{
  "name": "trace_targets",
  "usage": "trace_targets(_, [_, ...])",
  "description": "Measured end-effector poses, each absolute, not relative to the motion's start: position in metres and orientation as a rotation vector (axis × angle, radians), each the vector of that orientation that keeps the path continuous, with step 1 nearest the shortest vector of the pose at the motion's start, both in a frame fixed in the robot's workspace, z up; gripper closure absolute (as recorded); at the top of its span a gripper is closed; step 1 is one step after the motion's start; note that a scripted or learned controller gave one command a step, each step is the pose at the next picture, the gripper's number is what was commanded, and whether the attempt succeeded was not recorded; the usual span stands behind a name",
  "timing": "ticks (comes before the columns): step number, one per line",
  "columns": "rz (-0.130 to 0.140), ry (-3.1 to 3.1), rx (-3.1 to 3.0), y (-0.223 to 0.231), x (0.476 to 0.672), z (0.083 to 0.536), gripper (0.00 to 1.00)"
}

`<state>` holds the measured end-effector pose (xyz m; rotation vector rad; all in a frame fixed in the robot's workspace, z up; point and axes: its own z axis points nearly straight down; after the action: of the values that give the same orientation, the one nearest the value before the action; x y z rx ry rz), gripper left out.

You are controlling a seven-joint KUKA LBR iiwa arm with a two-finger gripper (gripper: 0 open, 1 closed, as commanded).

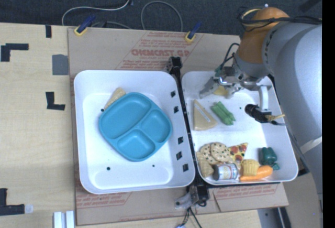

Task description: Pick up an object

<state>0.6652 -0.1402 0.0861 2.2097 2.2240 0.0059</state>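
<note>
Lowest in right bin [282,135]: can [226,172] lying sideways, carrot [257,172]. Green pod [223,113] slanting upper-left to lower-right. Blue tray [136,126] in left bin [86,132]. Gripper [217,85] spread, holding nothing.

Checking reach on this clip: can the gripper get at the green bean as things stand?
Probably yes. The gripper hangs over the right bin's upper part, and the green bean lies just below it on bare floor. The sandwich wedge sits beside it, apart, and nothing covers it.
</note>
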Motion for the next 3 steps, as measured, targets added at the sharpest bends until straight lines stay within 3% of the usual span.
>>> trace_targets(1, [0.004, 2.218, 2.216, -0.145, 0.622, 0.087, 0.00])
trace_targets(2, [-0.001, 2.226, 2.217, -0.113, 0.670, 0.085, 0.00])
trace_targets(3, [0.003, 2.218, 2.218, -0.139, 0.632, 0.087, 0.00])
